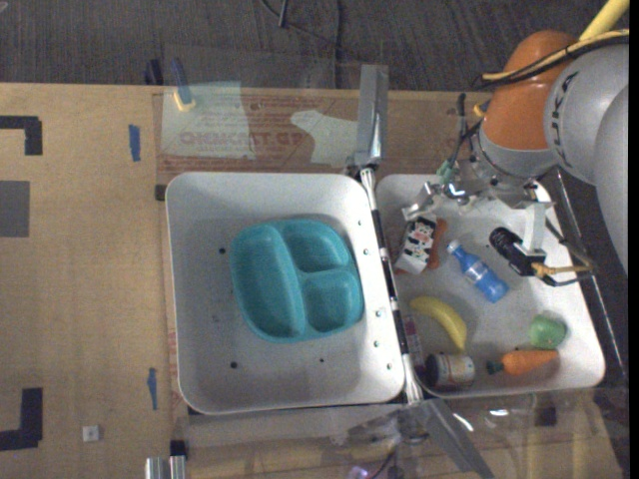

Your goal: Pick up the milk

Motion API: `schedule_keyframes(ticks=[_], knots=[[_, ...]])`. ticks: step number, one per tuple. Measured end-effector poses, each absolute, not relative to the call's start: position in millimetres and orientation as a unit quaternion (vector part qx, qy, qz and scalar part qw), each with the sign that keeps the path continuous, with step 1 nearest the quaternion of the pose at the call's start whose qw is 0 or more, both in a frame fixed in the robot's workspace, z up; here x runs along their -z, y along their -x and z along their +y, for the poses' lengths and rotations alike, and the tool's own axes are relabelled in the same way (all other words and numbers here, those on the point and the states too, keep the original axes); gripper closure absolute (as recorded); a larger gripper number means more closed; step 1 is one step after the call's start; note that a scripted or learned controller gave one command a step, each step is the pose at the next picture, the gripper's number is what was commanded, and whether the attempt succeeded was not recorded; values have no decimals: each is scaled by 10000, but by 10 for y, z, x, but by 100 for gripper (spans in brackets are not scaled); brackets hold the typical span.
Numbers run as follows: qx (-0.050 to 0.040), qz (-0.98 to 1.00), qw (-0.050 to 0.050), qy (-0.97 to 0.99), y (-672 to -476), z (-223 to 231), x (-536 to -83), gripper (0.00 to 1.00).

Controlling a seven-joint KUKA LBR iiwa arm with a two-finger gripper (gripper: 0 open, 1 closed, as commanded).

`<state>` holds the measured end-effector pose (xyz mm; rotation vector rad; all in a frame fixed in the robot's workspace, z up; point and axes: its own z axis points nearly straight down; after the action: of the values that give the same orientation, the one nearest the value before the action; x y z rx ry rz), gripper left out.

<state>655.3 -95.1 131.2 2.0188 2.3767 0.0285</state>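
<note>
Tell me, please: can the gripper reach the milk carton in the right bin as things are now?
Probably yes. The gripper hangs over the right bin, just beside the milk carton, and nothing lies on top of the carton. The blue bottle and banana lie apart from it, so the way looks free.

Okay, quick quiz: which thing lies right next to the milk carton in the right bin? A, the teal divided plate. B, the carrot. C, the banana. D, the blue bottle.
D: the blue bottle lies just to the right of the milk carton in the right bin, nearer than anything else listed.
</note>
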Motion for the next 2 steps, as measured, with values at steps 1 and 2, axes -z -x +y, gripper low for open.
schedule_keyframes(ticks=[1, 2], knots=[[-120, 7641, 137, -6449, -6526, -952, -1280, 0], [-132, 7540, 140, -6566, -6542, -960, -1263, 0]])
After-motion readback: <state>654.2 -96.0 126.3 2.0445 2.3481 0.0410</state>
